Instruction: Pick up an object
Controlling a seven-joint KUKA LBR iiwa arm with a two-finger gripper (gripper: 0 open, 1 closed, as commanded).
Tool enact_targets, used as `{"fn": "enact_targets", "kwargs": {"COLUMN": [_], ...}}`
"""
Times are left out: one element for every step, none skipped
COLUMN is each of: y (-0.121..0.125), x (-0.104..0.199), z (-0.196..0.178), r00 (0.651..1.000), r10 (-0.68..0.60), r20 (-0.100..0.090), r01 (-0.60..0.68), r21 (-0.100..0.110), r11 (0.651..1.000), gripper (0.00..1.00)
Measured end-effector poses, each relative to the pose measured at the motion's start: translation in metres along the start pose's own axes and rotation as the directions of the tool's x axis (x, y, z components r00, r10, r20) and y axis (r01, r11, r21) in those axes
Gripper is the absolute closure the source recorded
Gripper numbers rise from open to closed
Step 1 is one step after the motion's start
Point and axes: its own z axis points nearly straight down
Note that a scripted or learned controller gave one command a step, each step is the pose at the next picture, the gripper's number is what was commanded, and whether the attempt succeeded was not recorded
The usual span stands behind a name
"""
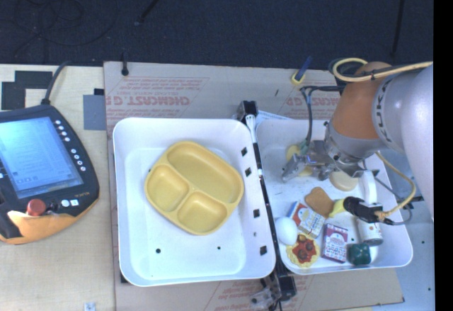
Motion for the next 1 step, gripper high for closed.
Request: {"fn": "enact_targets", "kwargs": {"y": [-0.0460], "x": [0.0114], "z": [-0.0004], "r00": [1.000], "r10": [0.003], "r20": [0.000], "r01": [-0.003], "r21": [0.000], "r11": [1.000], "gripper": [0.00]}}
